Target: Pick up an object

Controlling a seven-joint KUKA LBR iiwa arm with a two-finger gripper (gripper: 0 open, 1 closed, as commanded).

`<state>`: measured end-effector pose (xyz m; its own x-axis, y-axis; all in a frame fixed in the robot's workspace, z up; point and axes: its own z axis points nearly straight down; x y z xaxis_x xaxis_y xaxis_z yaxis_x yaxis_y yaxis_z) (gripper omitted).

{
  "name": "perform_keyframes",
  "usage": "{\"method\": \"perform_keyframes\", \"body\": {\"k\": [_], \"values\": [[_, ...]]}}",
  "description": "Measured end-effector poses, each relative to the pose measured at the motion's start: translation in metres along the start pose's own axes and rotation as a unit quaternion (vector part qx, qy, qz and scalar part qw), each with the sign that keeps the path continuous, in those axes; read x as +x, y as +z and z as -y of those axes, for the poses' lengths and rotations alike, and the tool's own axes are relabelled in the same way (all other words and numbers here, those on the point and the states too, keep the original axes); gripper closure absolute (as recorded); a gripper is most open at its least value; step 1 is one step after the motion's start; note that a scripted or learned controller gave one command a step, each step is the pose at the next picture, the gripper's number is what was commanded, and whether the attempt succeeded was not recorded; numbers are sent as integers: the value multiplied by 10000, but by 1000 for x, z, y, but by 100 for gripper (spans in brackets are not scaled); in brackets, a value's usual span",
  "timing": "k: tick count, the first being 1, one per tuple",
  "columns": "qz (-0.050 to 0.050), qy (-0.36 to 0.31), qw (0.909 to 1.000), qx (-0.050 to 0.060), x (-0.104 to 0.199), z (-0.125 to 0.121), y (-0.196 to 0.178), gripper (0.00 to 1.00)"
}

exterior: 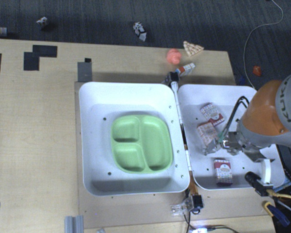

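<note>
i have the gripper [214, 145] low in the right bin [194, 130], beside a clear packet [207, 130]. its grip state i cannot tell. a red-white box [223, 171] lies nearer the bin's front wall. i judge this the approach; next, centre over the packet.

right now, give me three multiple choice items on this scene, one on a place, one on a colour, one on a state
1. Where does the divided plate lie?
A. left bin
B. right bin
C. on the floor

2. What colour is the ball on the bench behind the bins?
A. blue
B. pink
C. black

3. How does the red and white packet in the right bin sit?
A. hanging in the air
B. flat on the bin floor
C. stacked on the plate

Answers: 1 A, the plate fills the left bin. 2 B, it looks pink. 3 B, it rests on the white floor.
</note>
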<state>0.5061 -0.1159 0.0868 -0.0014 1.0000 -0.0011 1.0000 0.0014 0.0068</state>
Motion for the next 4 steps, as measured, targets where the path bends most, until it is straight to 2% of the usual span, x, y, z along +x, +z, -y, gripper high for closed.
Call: {"method": "perform_keyframes", "body": {"k": [1, 2, 3, 4], "values": [[4, -7, 10000, -33, 0, -2, -12, 100], [4, -7, 10000, -31, 0, -2, -11, 0], [2, -14, 10000, -50, 1, -4, -22, 100], [2, -17, 10000, -48, 1, -4, -22, 0]]}}
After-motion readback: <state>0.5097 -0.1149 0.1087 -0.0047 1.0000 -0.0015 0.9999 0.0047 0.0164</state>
